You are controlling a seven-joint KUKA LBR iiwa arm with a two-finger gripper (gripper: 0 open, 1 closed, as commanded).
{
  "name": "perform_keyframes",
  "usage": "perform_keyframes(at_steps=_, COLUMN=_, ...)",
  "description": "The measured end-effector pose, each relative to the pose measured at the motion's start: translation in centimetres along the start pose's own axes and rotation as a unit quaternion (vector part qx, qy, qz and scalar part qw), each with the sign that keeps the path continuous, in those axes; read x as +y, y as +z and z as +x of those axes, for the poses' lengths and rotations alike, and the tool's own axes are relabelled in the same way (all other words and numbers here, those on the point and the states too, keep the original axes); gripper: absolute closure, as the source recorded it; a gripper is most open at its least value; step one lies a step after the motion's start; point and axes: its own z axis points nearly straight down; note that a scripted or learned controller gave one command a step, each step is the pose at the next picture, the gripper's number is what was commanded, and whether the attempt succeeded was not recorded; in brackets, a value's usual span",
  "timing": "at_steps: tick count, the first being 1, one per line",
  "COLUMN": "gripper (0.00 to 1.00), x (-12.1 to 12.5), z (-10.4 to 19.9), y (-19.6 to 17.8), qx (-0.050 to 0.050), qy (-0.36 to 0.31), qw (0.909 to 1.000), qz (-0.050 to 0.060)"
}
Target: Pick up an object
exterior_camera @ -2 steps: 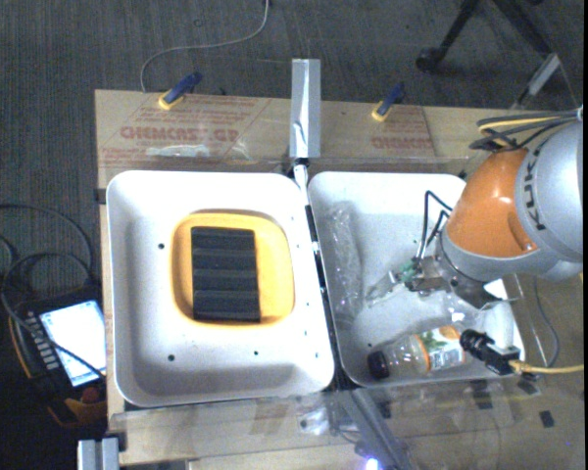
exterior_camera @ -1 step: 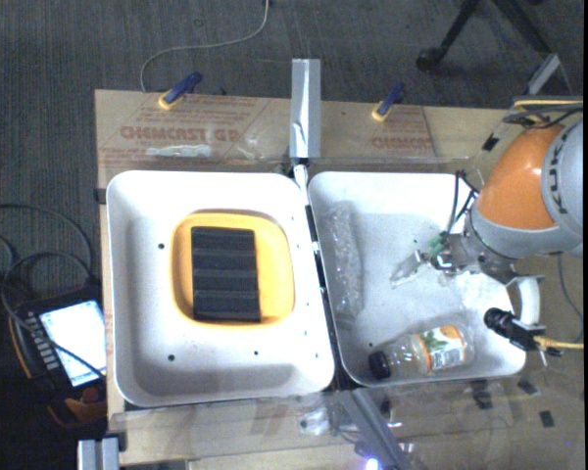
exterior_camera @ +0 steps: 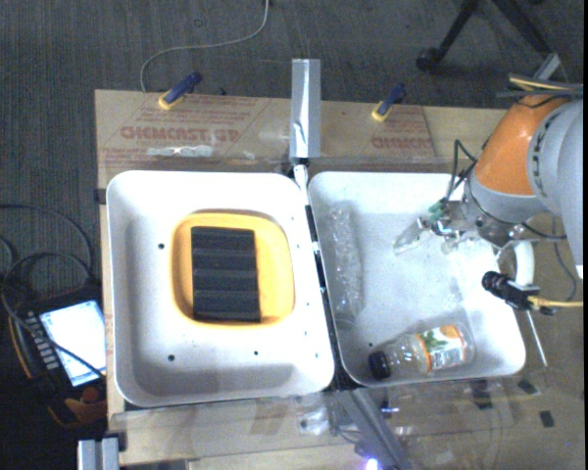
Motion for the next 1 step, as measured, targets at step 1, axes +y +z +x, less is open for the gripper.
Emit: perform_keyframes(at_steps=1, gripper=0.0, x=-7.53, z=0.41, y=-16.25, qx=-0.003, qy=0.07, qw=0.9975, qz=0.007)
